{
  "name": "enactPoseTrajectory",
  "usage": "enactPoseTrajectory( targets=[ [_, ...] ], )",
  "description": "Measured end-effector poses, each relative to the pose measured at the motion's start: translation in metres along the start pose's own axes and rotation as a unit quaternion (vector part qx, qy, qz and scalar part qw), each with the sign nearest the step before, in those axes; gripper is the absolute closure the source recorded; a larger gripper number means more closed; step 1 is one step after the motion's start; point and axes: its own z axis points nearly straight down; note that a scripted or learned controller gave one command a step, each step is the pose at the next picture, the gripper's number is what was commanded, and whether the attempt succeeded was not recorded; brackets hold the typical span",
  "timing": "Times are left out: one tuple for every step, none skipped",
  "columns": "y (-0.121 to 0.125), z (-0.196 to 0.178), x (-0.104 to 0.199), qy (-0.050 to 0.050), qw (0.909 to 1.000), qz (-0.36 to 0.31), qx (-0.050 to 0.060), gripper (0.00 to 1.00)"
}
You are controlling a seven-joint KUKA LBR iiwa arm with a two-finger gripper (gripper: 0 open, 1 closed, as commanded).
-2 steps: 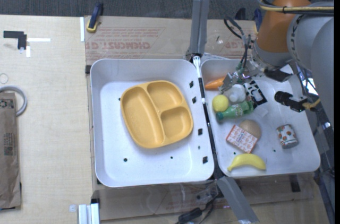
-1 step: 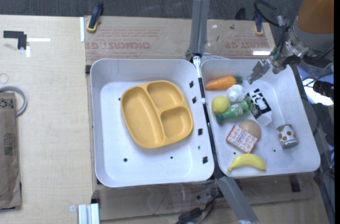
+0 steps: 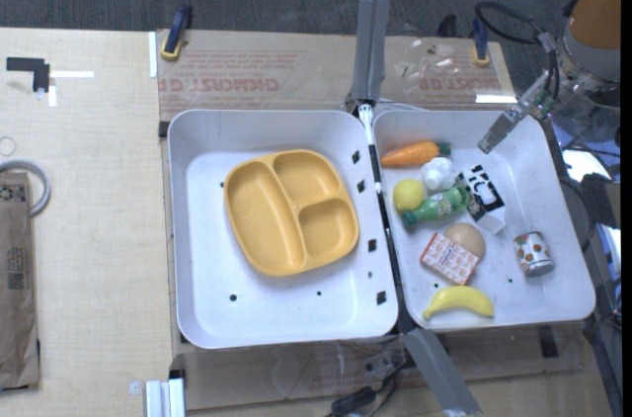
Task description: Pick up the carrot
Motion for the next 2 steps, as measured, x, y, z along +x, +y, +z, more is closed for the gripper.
enactPoseTrajectory(
  targets=[
    [0.024, 0.028, 0.022, 0.001, 0.9996, -0.028, 0.0, 0.0],
    [0.054, -0.029, 0.042, -0.001, 0.9938, -0.111, -0.001, 0.0]
  ],
)
